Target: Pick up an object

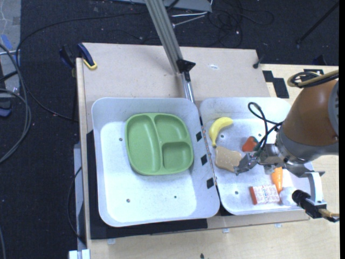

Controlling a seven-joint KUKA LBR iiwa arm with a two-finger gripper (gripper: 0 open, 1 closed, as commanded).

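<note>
The right bin [229,106] holds a yellow banana [220,128], a tan slice of bread [227,158], a small red-orange piece [249,143], an orange carrot [277,179] and a red-and-white packet [264,194]. My gripper [243,164] hangs low in this bin, its tip right against the bread's right edge. The red-orange piece lies just above it. The grey wrist and the orange band [315,117] cover the bin's right part. Nothing can be seen held.
The left bin [151,205] carries a green divided plate [159,143]. A slanted metal pole [164,28] runs from the top down to the gap between the bins. A black cable [259,115] loops over the right bin by the wrist.
</note>
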